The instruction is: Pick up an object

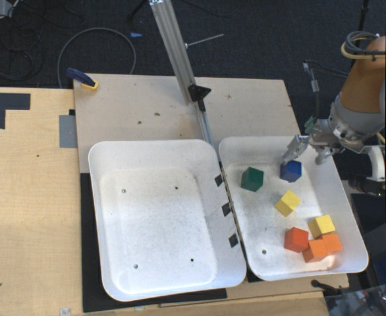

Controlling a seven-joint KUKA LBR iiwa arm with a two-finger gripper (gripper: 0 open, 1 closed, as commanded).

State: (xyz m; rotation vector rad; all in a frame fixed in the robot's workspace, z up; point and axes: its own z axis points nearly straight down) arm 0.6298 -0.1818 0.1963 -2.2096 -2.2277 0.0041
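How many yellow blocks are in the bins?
2, both in the right bin. One yellow block sits near the middle, below the blue block. The other yellow block is lower right, touching the orange block. None looks hidden.

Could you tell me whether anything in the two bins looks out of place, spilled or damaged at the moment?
Nothing stands out. The green block, blue block, two yellow blocks, red block and orange block all sit inside the right bin, none visibly damaged. The gripper hangs just above the blue block.
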